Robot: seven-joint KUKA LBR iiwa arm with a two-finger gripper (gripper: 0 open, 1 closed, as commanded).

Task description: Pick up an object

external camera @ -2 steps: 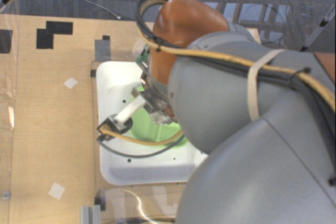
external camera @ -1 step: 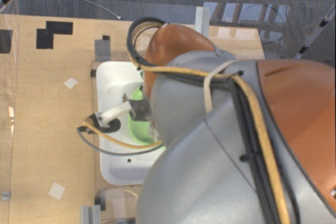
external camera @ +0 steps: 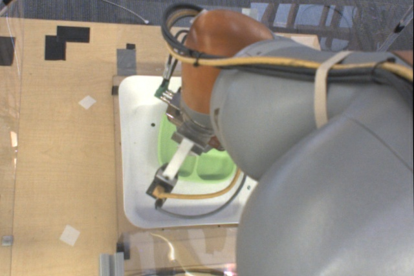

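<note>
A tray [external camera: 169, 147] lies in the bin [external camera: 138, 139], partly under the arm [external camera: 310, 139].

Grey arm [external camera: 323, 171], orange band [external camera: 213, 48], yellow cable [external camera: 272, 63]

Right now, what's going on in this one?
A grey robot arm with an orange band reaches in from the right and down into a shallow white bin. Its wrist end sits low over a pale green plastic piece lying on the bin floor, the one loose object seen there. The arm's bulk covers much of the bin, so it cannot be told whether the green piece has been grasped. It looks flat on the floor, so the pick seems not yet done.
</note>
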